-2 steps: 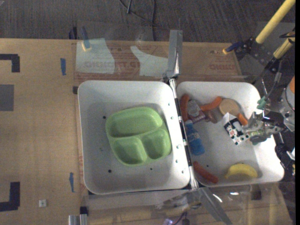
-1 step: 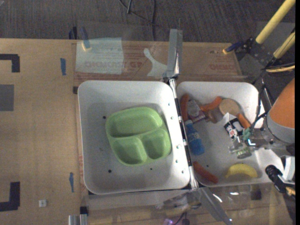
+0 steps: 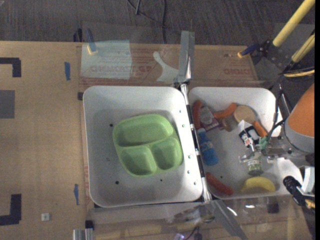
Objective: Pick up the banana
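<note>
With the claw (image 3: 255,160) poised above the banana (image 3: 258,184), grip state unclear to me, I'd drop straight down, centred on its curve.

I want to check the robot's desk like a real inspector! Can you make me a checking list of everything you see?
Surface: a tan bench bearing two white bins, the left bin and the right bin, side by side.
Job's things: the banana lies near the right bin's front edge, not held.
Clutter: a green divided tray in the left bin; a blue bottle, sausage-like red and orange pieces and other small items in the right bin.
Grippers: the gripper hangs over the right bin, behind the banana; its state is unclear.
Cables: black cables on the floor.
Surroundings: grey carpet, yellow poles.
</note>
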`<move>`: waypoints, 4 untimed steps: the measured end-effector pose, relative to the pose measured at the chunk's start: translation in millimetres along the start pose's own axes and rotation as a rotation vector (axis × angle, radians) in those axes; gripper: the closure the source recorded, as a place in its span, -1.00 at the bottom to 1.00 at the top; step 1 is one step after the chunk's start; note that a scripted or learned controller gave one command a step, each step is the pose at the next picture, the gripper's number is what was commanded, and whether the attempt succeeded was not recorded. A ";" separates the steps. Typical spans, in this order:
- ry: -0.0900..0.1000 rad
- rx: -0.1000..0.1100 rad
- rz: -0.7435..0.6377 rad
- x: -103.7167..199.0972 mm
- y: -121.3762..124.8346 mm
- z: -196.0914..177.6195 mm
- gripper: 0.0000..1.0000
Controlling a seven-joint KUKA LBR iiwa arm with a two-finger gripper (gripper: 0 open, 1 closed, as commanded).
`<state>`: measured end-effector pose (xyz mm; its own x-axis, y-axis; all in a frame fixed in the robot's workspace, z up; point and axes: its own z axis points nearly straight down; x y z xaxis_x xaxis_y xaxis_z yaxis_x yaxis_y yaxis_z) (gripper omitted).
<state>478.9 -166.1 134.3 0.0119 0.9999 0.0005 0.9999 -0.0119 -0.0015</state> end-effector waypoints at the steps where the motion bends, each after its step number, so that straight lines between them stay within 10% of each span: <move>1: -0.001 -0.004 -0.305 2.4 1.7 48.5 -1.00; 2: -0.003 -0.009 -0.301 0.7 3.0 38.2 1.00; 3: -0.002 -0.002 -0.282 4.5 1.3 -62.3 1.00; 4: -0.002 -0.002 -0.282 4.3 1.2 -62.4 -1.00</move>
<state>480.3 -161.8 196.7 -0.2667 0.9638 -0.0012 0.9638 0.2667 0.0006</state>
